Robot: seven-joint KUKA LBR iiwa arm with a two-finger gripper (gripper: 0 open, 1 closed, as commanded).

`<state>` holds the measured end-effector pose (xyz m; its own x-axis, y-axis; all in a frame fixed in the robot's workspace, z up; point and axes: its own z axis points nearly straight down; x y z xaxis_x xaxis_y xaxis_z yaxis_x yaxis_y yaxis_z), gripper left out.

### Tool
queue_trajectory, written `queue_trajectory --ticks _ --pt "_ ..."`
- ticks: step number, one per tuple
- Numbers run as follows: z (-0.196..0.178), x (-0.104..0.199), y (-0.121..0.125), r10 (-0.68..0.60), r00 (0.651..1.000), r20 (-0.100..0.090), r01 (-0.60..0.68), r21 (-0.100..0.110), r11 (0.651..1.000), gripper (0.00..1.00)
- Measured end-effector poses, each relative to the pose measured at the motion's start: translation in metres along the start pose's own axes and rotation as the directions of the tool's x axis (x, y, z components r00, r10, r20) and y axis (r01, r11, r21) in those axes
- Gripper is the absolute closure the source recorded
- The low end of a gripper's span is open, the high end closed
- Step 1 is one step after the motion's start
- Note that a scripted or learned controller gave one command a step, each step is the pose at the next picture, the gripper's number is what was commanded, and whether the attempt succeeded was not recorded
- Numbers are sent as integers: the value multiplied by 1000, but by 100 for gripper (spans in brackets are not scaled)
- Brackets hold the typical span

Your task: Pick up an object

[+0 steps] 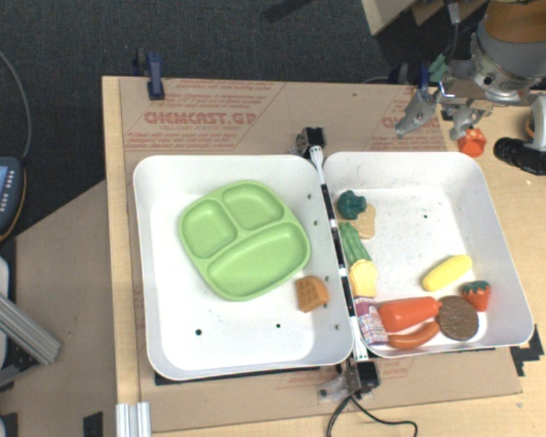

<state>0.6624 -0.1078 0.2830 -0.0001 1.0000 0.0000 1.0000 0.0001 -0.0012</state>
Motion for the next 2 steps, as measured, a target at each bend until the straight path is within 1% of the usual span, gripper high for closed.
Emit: queue_trajectory --ticks 1,2 --pt "87 11 2 -1 1000 -2 1 9 1000 0" --pt "162 16 -35 3 1000 -3 -3 1 1000 0"
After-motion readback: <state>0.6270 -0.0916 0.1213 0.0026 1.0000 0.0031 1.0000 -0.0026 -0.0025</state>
